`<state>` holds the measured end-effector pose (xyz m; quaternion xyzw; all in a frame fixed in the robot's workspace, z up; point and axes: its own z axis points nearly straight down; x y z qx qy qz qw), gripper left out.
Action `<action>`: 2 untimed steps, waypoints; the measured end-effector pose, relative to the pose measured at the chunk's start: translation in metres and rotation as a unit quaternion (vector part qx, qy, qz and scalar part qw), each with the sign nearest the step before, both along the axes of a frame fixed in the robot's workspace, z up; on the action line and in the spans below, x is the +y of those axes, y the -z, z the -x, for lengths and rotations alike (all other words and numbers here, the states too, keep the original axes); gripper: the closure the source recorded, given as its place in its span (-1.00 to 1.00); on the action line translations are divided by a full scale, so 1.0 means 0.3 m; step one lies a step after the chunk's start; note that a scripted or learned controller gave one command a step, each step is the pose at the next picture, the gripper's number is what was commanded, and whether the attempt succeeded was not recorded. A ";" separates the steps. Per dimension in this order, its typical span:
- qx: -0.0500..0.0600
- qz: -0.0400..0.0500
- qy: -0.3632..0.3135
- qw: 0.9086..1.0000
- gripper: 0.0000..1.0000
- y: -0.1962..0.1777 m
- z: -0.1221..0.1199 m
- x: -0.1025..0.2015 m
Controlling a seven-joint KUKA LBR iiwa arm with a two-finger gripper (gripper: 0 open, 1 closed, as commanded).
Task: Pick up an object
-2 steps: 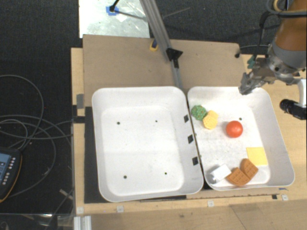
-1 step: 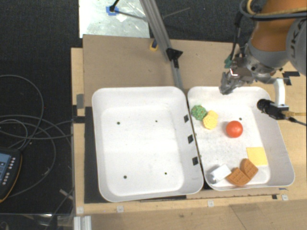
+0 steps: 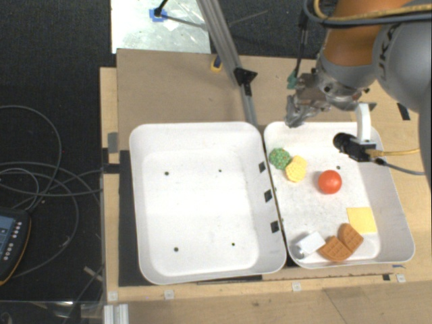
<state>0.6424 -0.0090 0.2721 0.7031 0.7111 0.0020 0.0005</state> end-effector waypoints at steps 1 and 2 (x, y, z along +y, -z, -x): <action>0.001 0.000 0.000 1.000 1.00 0.072 -0.040 0.184; 0.001 0.000 0.001 1.000 1.00 0.122 -0.068 0.334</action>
